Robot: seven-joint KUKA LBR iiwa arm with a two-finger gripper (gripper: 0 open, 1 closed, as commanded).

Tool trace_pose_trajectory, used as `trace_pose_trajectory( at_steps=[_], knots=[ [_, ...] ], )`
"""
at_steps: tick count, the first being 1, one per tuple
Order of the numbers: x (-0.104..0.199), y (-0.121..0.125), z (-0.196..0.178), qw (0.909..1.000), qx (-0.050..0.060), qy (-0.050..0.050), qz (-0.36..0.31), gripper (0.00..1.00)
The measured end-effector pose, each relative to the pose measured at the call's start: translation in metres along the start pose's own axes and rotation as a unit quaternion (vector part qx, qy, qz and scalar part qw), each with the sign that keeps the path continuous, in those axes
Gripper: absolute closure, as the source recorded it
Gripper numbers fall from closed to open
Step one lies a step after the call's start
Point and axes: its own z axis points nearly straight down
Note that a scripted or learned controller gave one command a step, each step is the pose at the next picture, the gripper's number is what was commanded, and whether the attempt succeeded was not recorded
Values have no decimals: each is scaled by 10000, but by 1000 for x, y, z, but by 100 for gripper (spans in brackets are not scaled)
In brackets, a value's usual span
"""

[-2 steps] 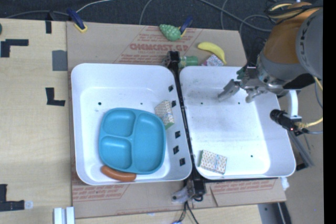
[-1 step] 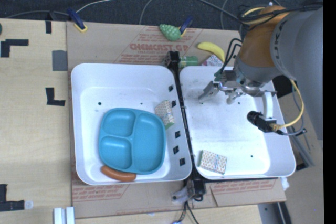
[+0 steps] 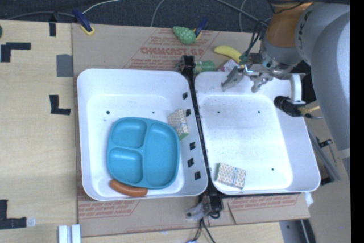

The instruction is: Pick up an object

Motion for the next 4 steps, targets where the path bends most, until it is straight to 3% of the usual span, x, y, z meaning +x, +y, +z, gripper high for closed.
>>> trace_pose_trajectory(
  at_steps=[1,2,3,4],
  knots=[
    [44,-3,-29,10000,-2,10,-5,0],
    [4,-19,69,10000,-8,-1,4,0],
    [-62,2,69,10000,-26,-15,3,0],
    [-47,-45,34,10000,-1,-2,8,0]
  ],
)
